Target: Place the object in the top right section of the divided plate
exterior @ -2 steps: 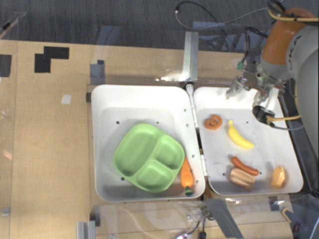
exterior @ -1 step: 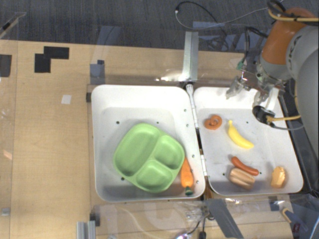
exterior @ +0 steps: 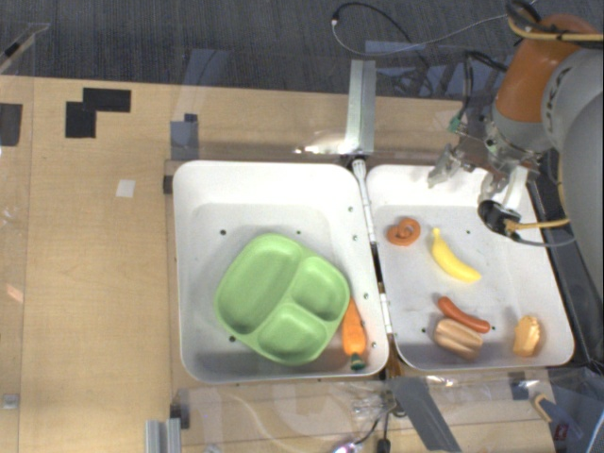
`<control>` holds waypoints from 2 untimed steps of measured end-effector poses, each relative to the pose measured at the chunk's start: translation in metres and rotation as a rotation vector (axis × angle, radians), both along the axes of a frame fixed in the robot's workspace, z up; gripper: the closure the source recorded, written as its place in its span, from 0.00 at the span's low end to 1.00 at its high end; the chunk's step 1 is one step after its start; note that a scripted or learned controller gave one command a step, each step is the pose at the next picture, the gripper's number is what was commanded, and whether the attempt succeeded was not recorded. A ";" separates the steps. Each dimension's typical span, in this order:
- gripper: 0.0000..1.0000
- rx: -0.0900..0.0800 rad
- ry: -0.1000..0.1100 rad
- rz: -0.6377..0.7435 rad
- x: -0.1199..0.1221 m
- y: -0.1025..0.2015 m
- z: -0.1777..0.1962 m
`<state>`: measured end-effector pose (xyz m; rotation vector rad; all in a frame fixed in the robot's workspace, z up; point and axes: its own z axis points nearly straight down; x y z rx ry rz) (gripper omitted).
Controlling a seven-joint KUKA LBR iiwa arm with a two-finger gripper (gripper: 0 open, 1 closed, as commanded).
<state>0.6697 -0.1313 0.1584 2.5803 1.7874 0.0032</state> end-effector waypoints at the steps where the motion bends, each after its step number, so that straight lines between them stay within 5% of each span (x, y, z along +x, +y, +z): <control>1: 0.00 0.000 0.000 0.000 0.000 0.000 0.000; 2: 0.00 0.000 0.000 0.000 0.000 0.000 0.000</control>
